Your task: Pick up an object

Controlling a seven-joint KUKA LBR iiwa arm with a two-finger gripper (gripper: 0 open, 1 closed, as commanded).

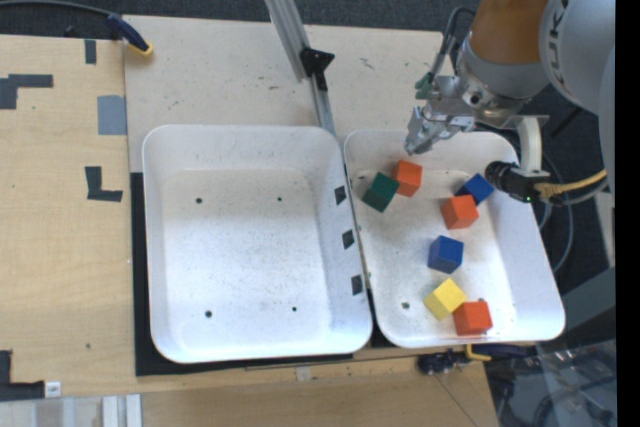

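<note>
Camera view: my pincer [420, 141] hangs over the right bin's [520, 315] far end, just above an orange cube [408, 177].

That orange cube touches a green cube [380, 192]. I cannot tell how my pincer stands, apart or together. Nearer lie a blue cube [477, 188], another orange cube [460, 211], a second blue cube [446, 253], a yellow cube [445, 298] and an orange-red cube [473, 317].
</note>
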